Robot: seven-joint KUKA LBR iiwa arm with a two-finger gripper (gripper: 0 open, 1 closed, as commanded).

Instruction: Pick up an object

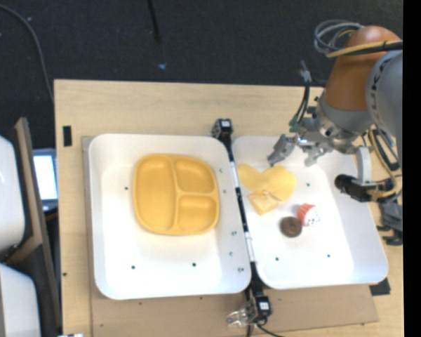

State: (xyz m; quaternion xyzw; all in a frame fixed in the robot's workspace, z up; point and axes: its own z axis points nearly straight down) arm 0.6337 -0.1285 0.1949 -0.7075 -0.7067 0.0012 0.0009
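**Gripper open and unladen over right bin**

The gripper [296, 150] hangs over the far part of the right bin [351, 258], its two fingers [281, 149] spread apart with nothing between them. The grey arm [354, 69] with its orange band enters from the right edge of the view, cables looped above it.

Just below the fingertips lies a pale yellow object [269, 184], flat and irregular, close to the bin's left wall. Whether the fingers touch it cannot be told. Nearer the bin's centre sit a small brown round object [290, 226] and, just beside it, a red-and-white object [308, 214]; the two are near each other but apart.

The left bin [112, 258] holds a yellow compartment tray [175, 193], lying flat near its middle. Both bins rest side by side on the wooden bench [161, 104].
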